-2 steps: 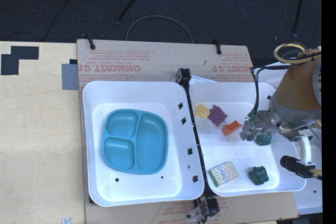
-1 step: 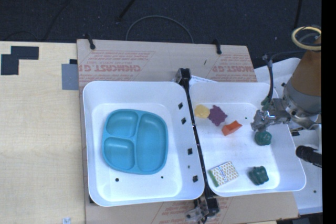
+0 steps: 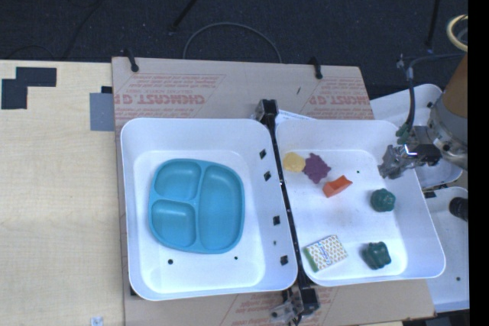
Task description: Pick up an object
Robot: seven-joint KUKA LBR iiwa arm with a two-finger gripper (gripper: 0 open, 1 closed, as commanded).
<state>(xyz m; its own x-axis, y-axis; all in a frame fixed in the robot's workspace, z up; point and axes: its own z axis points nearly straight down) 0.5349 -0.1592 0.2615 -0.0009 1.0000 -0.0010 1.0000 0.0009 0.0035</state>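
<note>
Choosing a target, I take the dark green round object (image 3: 383,200) as the likeliest pick: it lies in the right bin (image 3: 428,259), near the bin's right wall and closest of all pieces to the hand (image 3: 396,161). The hand hangs above the right wall, just beyond the green object, and I cannot tell how it is set, so I assume nothing is held.

Outward from the green object lie an orange wedge (image 3: 336,185), a purple piece (image 3: 316,167) touching a yellow piece (image 3: 294,161), a second green piece (image 3: 375,255) and a patterned card (image 3: 325,252).

Risk: the rounded shape may roll out of a pinch, and the nearby wall may foul one side of the hand on descent.

Open floor lies between the green object and the wedge. The left bin (image 3: 137,256), holding a blue divided plate (image 3: 197,205), sits beyond the central divider.
</note>
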